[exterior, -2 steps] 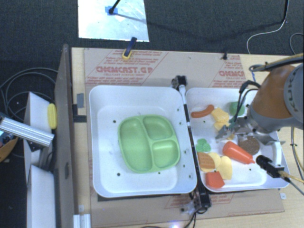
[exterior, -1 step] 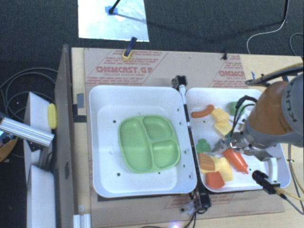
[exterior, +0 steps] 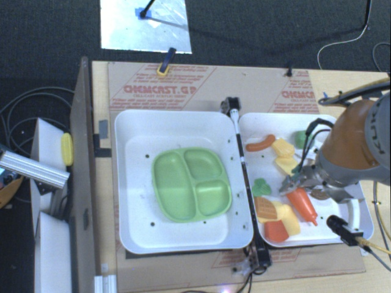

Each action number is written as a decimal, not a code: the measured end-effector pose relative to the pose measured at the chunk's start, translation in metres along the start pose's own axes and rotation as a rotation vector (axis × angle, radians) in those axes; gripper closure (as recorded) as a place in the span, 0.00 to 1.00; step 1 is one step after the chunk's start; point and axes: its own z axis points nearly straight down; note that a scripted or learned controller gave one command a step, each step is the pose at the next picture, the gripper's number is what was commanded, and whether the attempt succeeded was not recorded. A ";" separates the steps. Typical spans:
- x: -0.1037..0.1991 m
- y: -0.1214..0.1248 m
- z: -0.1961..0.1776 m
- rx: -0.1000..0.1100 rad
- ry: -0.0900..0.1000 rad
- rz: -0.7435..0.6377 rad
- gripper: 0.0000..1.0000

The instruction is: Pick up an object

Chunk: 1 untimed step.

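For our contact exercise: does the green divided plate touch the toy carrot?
Apart. The camera view shows the green divided plate in the left bin, the toy carrot in the right bin.

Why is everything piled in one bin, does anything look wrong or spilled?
Nothing looks spilled or broken. The toy foods sit jumbled inside the right bin, while the green divided plate lies flat, slightly turned, in the left bin.

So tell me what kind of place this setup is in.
Probably a robotics lab test bench: two white bins on a paper-covered board, toy food for the robot arm to grasp, loose cables on dark carpet.
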 end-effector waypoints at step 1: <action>0.101 0.055 -0.110 -0.009 0.005 -0.014 1.00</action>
